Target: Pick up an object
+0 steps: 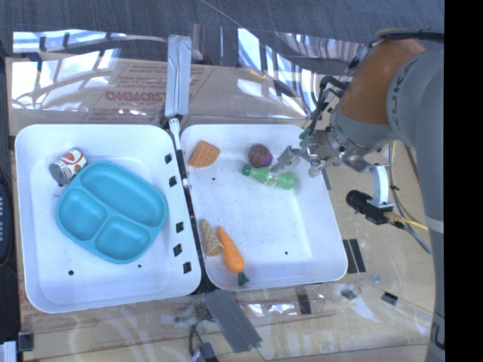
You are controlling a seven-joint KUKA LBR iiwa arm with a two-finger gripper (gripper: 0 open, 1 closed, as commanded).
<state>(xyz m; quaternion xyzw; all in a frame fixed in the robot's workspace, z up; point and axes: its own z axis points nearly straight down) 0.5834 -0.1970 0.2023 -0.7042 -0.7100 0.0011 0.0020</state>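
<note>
**Item: green toy bottle, right bin**

Green toy bottle [269, 176] lies flat near the far-right corner of the right bin [317, 236], beside a purple ball [260, 155]. Likely light, rigid, slick plastic; grip across the body. Gripper [290, 159] just above it, fingers spread, holding nothing

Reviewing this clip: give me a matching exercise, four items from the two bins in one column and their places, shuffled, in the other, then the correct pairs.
Items:
1. blue divided plate
2. carrot
3. can
4. green bottle

Places:
A. right bin, near its front edge
B. left bin, back left corner, beside the plate
C. right bin, back right area, next to the tool
D. left bin, across its middle

Pairs: 1-D, 2-A, 3-B, 4-C
</note>
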